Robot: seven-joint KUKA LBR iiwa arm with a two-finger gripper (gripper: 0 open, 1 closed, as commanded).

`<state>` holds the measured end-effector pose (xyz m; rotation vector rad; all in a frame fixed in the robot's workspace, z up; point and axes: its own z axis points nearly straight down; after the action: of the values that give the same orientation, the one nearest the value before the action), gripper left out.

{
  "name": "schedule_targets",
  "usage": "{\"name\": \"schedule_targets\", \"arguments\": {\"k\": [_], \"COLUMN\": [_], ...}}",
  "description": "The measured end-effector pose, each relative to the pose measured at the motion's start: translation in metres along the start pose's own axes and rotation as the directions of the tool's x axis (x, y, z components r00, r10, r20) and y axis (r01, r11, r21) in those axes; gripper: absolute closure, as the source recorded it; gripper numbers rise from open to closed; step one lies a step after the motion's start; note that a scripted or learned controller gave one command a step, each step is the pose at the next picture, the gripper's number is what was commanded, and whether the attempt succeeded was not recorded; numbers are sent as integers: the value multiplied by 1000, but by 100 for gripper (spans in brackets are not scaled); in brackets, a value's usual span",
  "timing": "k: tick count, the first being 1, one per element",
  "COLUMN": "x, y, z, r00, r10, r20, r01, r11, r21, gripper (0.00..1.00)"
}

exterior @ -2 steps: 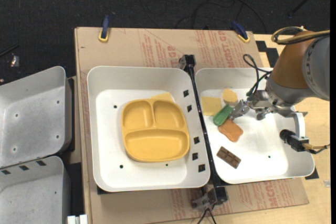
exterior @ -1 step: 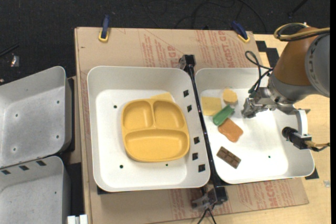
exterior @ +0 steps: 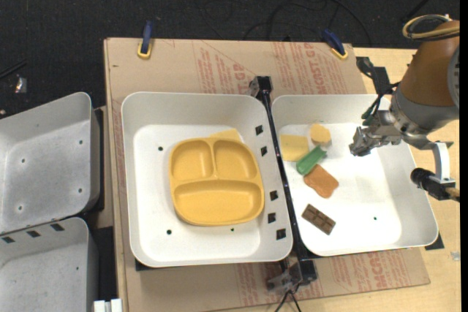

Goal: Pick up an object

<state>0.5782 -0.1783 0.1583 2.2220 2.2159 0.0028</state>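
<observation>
Nothing is picked yet: the gripper (exterior: pixel 360 145) hangs over the right bin (exterior: pixel 380 230), grip state unclear, toys (exterior: pixel 314 161) lying untouched nearby.

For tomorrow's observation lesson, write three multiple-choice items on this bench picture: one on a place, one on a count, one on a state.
1. Where does the yellow divided plate lie?
A. the left bin
B. the right bin
C. the cardboard

2. How many small items lie in the right bin?
A. two
B. five
C. eight

3. How does the brown chocolate-like block lie?
A. stacked on the green piece
B. between the tool's tips
C. alone, apart from the other items

Answers:
1 A, the plate sits inside the left bin.
2 B, two yellow, one green, one orange, one brown.
3 C, bare white bin floor surrounds it.
</observation>
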Motion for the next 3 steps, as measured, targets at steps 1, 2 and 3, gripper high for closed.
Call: {"name": "schedule_targets", "arguments": {"k": [1,2,3], "x": [-8,-8,47], "y": [3,4,13], "z": [-46,-83,-92], "r00": [1000,1000,1000], "r10": [-2,-4,-10], "r20": [1,1,-2], "r01": [2,4,10], "r11": [1000,1000,1000], "r21": [-1,-1,1], "gripper": [100,100,100]}}
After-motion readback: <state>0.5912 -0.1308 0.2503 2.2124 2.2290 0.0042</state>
